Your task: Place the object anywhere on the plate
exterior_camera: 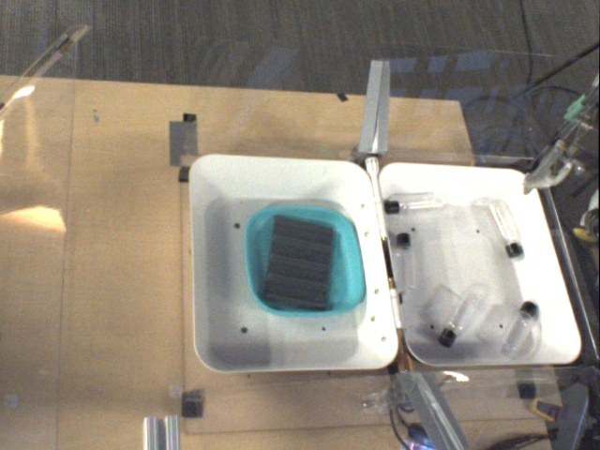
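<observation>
A teal plate (255, 251) sits in the middle of the left white bin (214, 289). On the plate lies a dark grey ribbed block (300, 262), flat, with its long side running front to back and tilted slightly. The block rests fully inside the plate's rim.
The right white bin (555, 279) holds several clear vials with black caps, among them one at the back left (412, 202), one at the back right (504, 225) and one at the front (459, 317). A grey metal bar (375, 111) stands behind the seam between the bins. Cables and a bracket (561, 153) sit at the far right.
</observation>
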`<state>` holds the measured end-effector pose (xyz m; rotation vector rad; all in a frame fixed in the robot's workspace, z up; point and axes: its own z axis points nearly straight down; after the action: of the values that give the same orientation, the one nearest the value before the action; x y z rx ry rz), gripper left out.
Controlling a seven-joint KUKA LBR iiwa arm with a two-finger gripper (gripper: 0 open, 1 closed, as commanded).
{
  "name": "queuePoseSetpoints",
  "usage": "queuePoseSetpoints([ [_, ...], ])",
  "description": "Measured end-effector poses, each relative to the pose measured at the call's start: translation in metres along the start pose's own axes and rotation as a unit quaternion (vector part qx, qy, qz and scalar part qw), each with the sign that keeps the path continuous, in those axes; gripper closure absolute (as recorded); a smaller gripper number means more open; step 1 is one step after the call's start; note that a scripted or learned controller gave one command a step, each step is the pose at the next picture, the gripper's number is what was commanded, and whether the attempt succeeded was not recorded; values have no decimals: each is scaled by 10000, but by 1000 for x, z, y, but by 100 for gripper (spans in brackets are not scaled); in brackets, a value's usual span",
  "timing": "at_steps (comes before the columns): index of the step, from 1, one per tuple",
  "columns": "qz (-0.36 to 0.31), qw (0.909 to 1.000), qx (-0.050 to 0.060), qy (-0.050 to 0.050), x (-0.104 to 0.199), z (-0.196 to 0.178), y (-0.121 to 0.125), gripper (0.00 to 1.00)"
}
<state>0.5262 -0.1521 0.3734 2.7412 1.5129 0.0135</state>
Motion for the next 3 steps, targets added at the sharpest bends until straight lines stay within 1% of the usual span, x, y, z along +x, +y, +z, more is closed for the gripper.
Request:
queuePoseSetpoints([
  [1, 594, 9982, 5, -4, 67, -61, 61, 0],
  [2, 1358, 9907, 2, -10, -6, -62, 78, 0],
  [3, 1183, 9930, 1, -5, 29, -61, 120, 0],
])
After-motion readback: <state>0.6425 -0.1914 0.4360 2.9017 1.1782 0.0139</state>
